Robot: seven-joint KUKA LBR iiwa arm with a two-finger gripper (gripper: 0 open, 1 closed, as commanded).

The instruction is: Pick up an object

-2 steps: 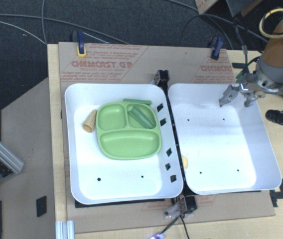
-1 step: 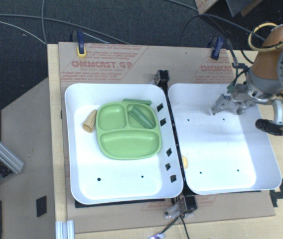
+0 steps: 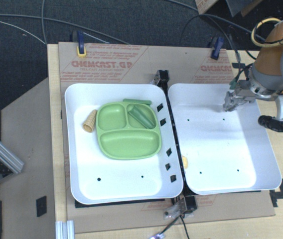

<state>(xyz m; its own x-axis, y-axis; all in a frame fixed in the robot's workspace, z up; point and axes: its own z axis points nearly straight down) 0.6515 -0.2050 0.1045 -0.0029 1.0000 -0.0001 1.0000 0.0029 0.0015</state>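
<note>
A green divided plate [image 3: 128, 132] lies in the left bin [image 3: 81, 178]. A darker green oblong piece [image 3: 142, 116] rests in the plate's upper right compartment. A tan cone-shaped object [image 3: 89, 121] lies just left of the plate. A small yellow bit [image 3: 184, 161] sits at the left rim of the right bin [image 3: 231, 173]. My gripper [image 3: 229, 104] hangs over the upper right part of the right bin, far from the plate, with nothing visible between its fingers.
Both bins rest on a cardboard sheet [image 3: 111, 59] held by blue clamps [image 3: 81, 43] at the back. Black clips [image 3: 167, 153] run along the seam between the bins. Cables [image 3: 211, 26] trail behind the bench. The arm [image 3: 276, 49] comes in at the upper right.
</note>
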